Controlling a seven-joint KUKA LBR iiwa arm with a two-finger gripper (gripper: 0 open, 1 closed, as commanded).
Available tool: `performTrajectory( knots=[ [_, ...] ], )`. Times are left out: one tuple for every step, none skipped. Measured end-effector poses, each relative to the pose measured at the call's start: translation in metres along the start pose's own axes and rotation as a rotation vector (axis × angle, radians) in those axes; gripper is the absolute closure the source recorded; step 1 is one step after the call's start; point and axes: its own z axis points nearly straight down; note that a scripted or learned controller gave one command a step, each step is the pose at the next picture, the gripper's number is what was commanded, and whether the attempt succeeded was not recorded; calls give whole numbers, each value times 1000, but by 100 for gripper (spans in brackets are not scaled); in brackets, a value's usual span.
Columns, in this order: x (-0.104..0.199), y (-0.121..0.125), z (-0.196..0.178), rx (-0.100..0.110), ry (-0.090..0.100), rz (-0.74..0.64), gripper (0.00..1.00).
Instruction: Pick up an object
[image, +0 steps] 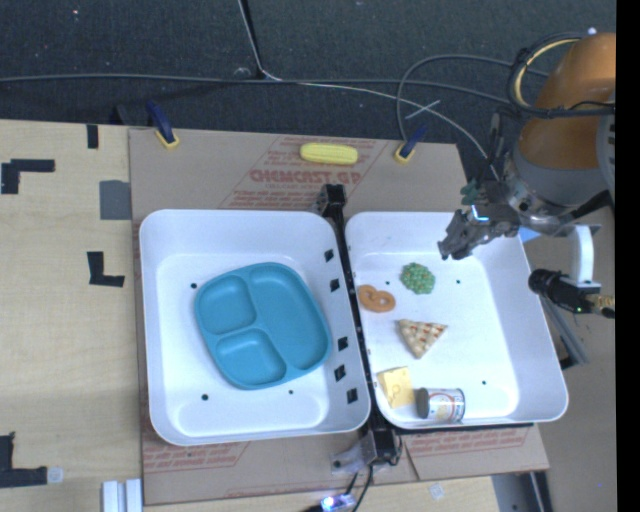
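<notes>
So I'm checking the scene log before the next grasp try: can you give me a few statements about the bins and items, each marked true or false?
1. The blue divided plate lies in the left bin. True.
2. The green broccoli piece lies in the left bin. False: it lies in the right bin.
3. The gripper hangs above the right bin's far side, with nothing visibly between its fingers. True.
4. The yellow banana lies inside the right bin. False: it rests on the cardboard beyond both bins.
5. The small can stands upright. False: it lies on its side beside the yellow cheese piece.
</notes>
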Motion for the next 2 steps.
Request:
performTrajectory(
  knots=[
    [47, 11, 6, 5, 1, -4, 100],
    [103, 8, 29, 7, 2, -5, 100]
  ],
)
